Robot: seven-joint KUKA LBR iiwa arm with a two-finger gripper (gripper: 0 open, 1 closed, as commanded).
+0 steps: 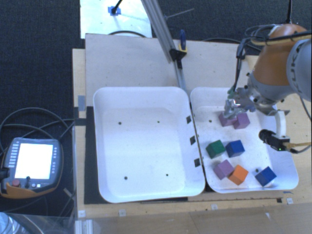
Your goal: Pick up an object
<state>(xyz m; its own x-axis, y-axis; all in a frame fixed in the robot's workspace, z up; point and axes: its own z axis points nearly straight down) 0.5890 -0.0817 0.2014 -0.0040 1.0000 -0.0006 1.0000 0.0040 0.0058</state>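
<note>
Gripper (235, 107): low in the right bin (292, 179), over two touching purple blocks (235, 120).
Jaws: spread and contents can't be told (wrist blocks the view).
Other candidates: green block (215, 148), blue block (235, 147) nearer the front.
Risk: the paired blocks may get nudged apart instead of one being pinched; a corner grab would likely slip.

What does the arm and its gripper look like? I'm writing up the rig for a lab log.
The arm is a thick, rounded grey body with a broad orange band above the wrist. Thin black cables loop beside it. The small metallic silver gripper sits at its tip, and a white bracket with a black module hangs below.
</note>
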